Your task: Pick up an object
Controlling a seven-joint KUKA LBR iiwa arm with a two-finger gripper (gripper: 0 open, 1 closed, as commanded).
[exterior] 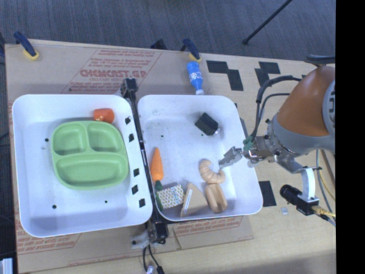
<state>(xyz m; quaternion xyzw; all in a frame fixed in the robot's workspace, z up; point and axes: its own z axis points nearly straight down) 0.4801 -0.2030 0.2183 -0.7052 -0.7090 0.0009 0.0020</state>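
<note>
Right bin, near edge: patterned block, tan wedge leaning beside it, wooden figure lying near the front right corner. Just behind, a pretzel-shaped piece touches the figure's top. Carrot lies along the bin's left wall. Claw sits low over the right bin just right of the pretzel piece, tips near it; can't tell if spread or pressed together, nothing seen between them. Arm comes in from the right, over the table. Farther back, black block alone. Left bin: green tray, red-orange toy behind it. Blue bottle on the table beyond the right bin.
</note>
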